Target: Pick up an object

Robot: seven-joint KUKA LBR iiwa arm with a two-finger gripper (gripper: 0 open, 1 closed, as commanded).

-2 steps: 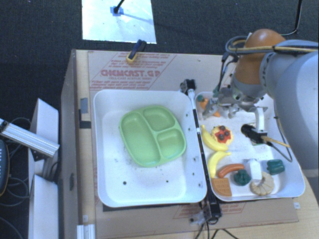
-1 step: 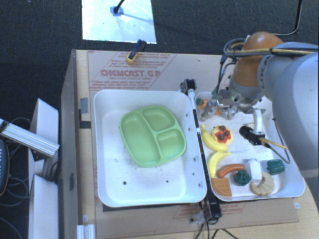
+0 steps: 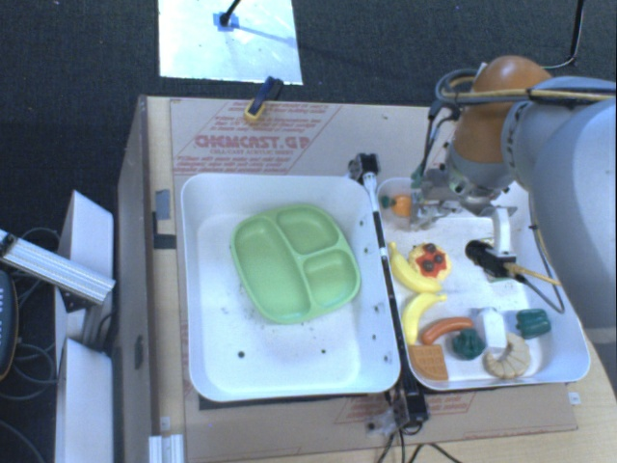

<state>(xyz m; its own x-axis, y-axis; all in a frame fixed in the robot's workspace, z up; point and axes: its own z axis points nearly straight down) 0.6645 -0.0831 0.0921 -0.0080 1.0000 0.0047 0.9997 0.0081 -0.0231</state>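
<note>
The right bin (image 3: pixel 569 355) holds several toy foods. Two yellow bananas (image 3: pixel 409 271) (image 3: pixel 420 313) lie by its left wall, with a small red and yellow pastry (image 3: pixel 430 258) beside the upper one. Along the near side sit a red sausage (image 3: pixel 446 328), a dark green lump (image 3: pixel 468 345), a waffle square (image 3: pixel 433 363), a pale biscuit (image 3: pixel 508 358), a white piece (image 3: pixel 493 326) and a dark green block (image 3: pixel 533 323). My gripper (image 3: pixel 427 208) is low over the bin's far left corner, right beside a small orange piece (image 3: pixel 402 202). I cannot see anything held in it.
The left bin (image 3: pixel 217 355) carries a light green divided plate (image 3: pixel 294 261). A metal bar (image 3: pixel 378 234) runs along the divide between the bins. A yellow and blue tool (image 3: pixel 261 99) lies on the cardboard behind them. The arm's bulk (image 3: pixel 549 152) overhangs the right bin's far right.
</note>
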